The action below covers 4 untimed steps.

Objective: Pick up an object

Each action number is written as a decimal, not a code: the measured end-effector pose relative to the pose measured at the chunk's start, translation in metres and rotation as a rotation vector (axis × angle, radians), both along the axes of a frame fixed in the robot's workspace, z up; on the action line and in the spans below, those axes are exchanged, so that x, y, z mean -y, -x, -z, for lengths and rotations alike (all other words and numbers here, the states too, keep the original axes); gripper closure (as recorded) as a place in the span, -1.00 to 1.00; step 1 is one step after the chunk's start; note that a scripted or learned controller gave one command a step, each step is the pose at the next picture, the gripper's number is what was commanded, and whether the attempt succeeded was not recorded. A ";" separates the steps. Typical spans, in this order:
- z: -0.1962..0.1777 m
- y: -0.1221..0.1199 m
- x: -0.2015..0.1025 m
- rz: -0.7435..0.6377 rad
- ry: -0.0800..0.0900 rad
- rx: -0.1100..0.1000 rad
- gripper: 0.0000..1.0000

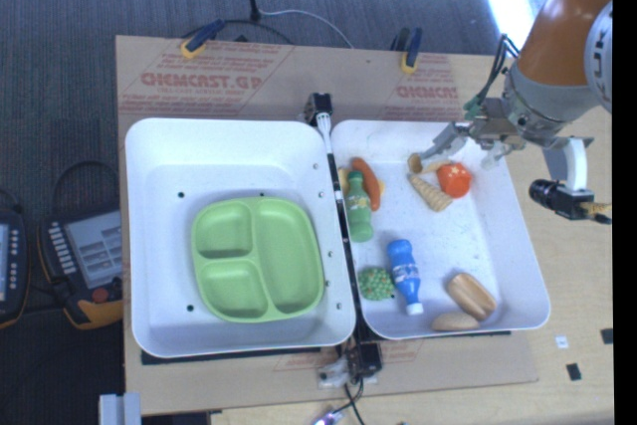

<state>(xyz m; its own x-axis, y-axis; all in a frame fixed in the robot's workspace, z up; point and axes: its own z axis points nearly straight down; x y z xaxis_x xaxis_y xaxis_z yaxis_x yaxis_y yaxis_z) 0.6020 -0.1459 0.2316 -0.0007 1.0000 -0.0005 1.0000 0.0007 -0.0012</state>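
You'll see the gripper [438,152] low over the right bin's [528,244] far end, jaws spread and holding nothing, just beside the tomato [455,179] and cone [431,193], likely lining up a grab.

Right bin [518,244]: red tomato [455,179] beside ribbed cone [431,192]; carrot [366,177], green bottle [358,210] along left wall; blue bottle [404,276], green broccoli [375,284], hot dog bun [471,295] at front.

Red letters are printed on the brown cardboard sheet [179,80] under the bins. At the far left they look like "CHEMCAST GP". The far right print is too blurry to read.
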 end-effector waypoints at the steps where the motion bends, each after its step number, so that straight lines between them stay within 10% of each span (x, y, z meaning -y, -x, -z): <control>1: 0.134 -0.013 -0.029 0.091 0.001 0.002 -1.00; 2: 0.142 0.051 0.030 0.190 0.000 0.012 -1.00; 3: 0.142 0.113 -0.021 -0.104 0.011 0.020 -1.00; 4: 0.130 0.112 -0.020 -0.101 0.014 0.024 1.00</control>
